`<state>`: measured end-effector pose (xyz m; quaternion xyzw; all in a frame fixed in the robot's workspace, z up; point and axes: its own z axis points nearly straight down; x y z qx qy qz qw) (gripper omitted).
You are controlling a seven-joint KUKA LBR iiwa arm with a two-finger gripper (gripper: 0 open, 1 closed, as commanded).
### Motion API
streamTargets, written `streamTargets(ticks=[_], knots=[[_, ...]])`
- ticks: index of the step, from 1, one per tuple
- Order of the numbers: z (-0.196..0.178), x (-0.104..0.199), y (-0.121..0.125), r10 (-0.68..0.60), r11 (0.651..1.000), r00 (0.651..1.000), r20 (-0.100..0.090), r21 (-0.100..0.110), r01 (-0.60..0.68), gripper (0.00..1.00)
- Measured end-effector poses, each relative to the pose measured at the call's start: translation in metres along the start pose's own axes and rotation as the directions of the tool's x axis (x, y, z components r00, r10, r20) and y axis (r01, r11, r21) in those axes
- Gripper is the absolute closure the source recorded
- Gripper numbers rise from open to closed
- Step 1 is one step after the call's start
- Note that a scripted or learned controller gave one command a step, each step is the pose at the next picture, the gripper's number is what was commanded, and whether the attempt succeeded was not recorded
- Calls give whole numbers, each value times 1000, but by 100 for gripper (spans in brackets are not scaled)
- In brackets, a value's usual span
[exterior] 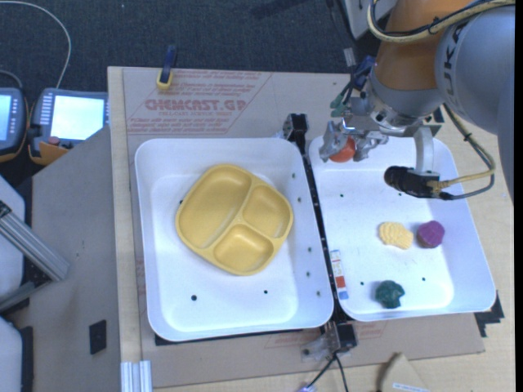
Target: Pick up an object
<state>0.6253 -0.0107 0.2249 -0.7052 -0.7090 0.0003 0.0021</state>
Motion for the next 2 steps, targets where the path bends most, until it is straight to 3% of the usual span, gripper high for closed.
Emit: streamTargets(ticks=[1,2], knots=[[-10,53,-16,-1,1000,1000,-1,-2,1,100],[3,102,-31,0,1000,1000,0,1,0,100]])
